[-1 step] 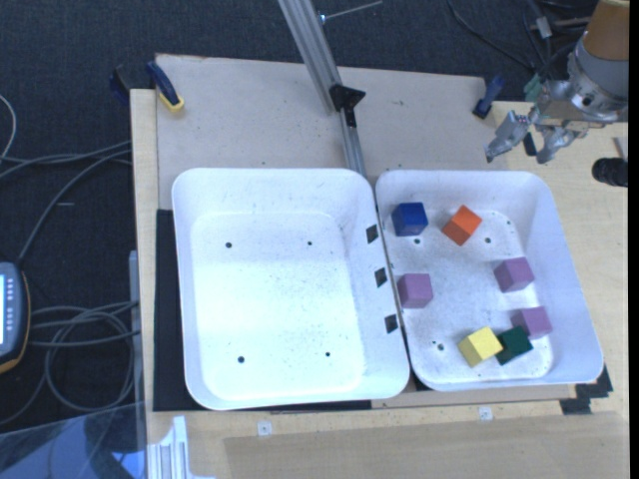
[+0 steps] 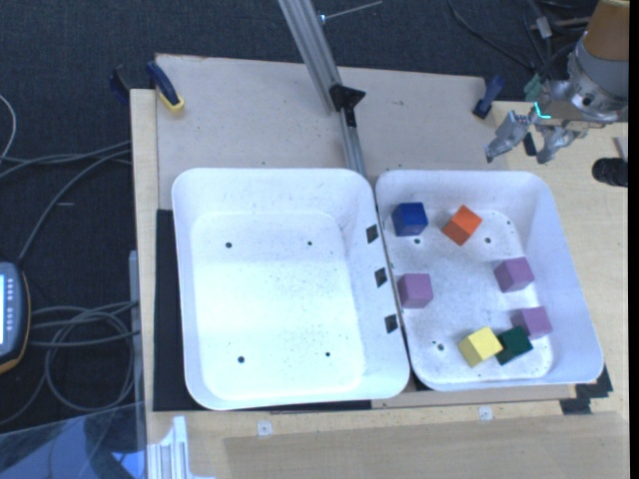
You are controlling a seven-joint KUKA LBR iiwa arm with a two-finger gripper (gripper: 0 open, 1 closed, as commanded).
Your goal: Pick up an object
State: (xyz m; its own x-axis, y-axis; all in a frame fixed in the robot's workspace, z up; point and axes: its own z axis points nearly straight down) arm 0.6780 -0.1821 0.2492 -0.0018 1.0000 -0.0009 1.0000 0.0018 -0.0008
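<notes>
Though raised, gripper point(image 2: 527, 138) splayed beyond bin point(image 2: 559, 228)

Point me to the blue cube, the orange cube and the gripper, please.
blue cube point(image 2: 408, 218): camera view, middle of its top face.
orange cube point(image 2: 461, 225): camera view, middle of its top face.
gripper point(image 2: 523, 140): camera view, midway between its fingertips.

This looks like a robotics lab. A plain wooden bench point(image 2: 260, 108) stands on dark carpet point(image 2: 70, 28), with loose cables point(image 2: 60, 238) trailing beside it. Clamps point(image 2: 165, 86) grip its far edge, a metal pole point(image 2: 315, 48) rises behind two white bins point(image 2: 185, 193), and what may be a control pendant point(image 2: 10, 312) lies on the floor.
</notes>
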